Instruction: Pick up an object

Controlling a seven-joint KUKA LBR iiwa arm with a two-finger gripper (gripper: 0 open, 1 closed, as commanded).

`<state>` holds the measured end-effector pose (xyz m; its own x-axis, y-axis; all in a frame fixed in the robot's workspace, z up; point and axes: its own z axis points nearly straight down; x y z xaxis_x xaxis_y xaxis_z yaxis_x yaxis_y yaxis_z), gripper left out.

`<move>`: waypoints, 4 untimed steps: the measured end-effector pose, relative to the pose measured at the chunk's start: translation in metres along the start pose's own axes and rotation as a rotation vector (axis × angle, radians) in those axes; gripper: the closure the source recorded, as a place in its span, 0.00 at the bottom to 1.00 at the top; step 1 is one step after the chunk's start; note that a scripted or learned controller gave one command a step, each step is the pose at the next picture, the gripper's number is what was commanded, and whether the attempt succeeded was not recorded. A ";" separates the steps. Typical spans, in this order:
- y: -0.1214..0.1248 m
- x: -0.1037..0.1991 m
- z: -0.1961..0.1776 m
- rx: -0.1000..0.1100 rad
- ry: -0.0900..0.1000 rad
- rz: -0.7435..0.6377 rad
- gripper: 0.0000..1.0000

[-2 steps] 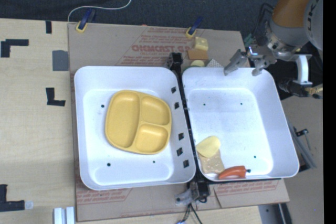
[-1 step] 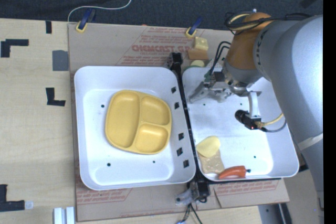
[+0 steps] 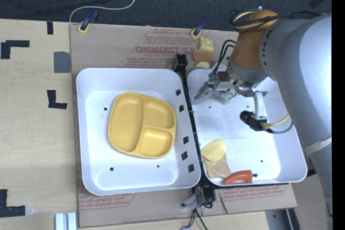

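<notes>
The gripper [image 3: 214, 90] hangs low over the upper part of the right bin [image 3: 232, 137], near the divider, with the arm [image 3: 302, 62] bulking in from the right of the frame. From where I stand, the step in hand looks like choosing and reaching a target, and nothing pickable lies under the tool: the floor around it is bare white. The likely objects sit well apart from it, in the lower left corner of that bin: a yellow piece [image 3: 214, 149], a tan piece [image 3: 218, 168] touching it just below, and an orange piece [image 3: 238, 176] against the bottom wall. To do this well, I'd say the gripper should travel down-frame to the yellow piece, which has the most free floor around it, come straight down centred on it, and close across its narrower width; the tan and orange ones crowd the wall and each other, so a grab there risks a nudge or a miss. The plate [image 3: 141, 125] in the left bin [image 3: 91, 116] looks too broad and flat to be an easy pick. A block [image 3: 204, 51] rests just past the bin's top edge. As for the jaws, the metal at the tip is a blur against the white, so I cannot tell how wide they stand, and I see nothing held.
</notes>
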<state>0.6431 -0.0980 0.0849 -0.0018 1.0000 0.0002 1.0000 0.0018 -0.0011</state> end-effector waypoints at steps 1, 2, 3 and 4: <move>0.024 0.002 0.001 0.006 -0.002 -0.001 0.00; 0.023 0.002 -0.009 0.002 -0.002 0.000 1.00; 0.023 0.002 -0.008 0.003 -0.002 0.000 0.00; -0.013 0.000 0.001 0.001 -0.001 0.001 0.00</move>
<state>0.6298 -0.0983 0.0841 -0.0005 1.0000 -0.0012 1.0000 0.0005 -0.0018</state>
